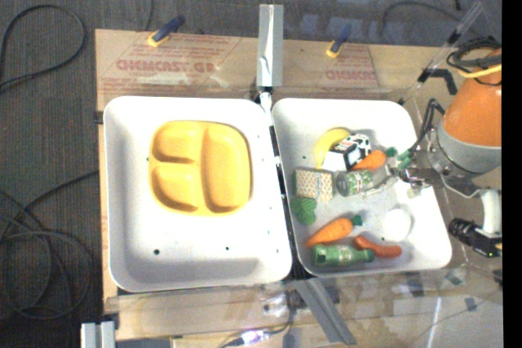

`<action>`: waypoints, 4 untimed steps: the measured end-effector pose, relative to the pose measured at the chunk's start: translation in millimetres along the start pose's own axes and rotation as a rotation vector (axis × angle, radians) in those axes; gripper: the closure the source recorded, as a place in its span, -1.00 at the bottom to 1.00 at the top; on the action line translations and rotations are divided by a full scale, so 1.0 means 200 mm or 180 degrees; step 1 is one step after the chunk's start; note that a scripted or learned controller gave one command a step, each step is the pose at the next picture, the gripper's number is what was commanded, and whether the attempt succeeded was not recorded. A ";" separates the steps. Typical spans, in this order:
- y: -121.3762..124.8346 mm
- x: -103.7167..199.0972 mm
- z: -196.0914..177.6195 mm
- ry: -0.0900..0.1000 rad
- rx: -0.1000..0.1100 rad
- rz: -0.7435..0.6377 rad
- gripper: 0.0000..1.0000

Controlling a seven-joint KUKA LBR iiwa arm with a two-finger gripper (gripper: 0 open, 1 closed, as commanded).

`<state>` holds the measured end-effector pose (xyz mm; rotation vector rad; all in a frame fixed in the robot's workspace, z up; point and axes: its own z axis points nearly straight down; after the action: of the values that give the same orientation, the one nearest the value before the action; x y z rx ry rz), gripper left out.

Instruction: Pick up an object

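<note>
The right bin (pixel 424 144) holds several small objects. A yellow banana-shaped piece (pixel 330 141) lies beside a black-and-white cube (pixel 353 147) and a small orange carrot (pixel 369 161). Below them are a green-capped clear bottle (pixel 359 182), a patterned beige block (pixel 314 184) and a green leafy piece (pixel 305 211). A larger carrot (pixel 333 231), a green bottle (pixel 342 255), a red-orange piece (pixel 380 248) and a white ball (pixel 397 224) lie toward the front. My gripper (pixel 410 170) hangs at the bin's right side, just right of the clear bottle and small carrot, with nothing seen in it.
The left bin (pixel 130 248) carries a yellow divided plate (pixel 201 165). A metal post (pixel 269 45) stands behind the seam between the bins. The arm's orange band (pixel 477 114) and grey wrist overhang the right bin's right wall. Cables lie on the floor at left.
</note>
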<state>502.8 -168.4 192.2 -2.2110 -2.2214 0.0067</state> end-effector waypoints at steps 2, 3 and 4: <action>0.06 0.18 0.48 -0.0005 -0.0040 -0.0432 1.00; 0.06 0.18 0.48 -0.0005 -0.0039 -0.0432 -1.00; -0.05 0.17 0.51 -0.0034 -0.0090 -0.0780 -1.00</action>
<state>491.4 -133.6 90.5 -1.9395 -2.4962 -0.0144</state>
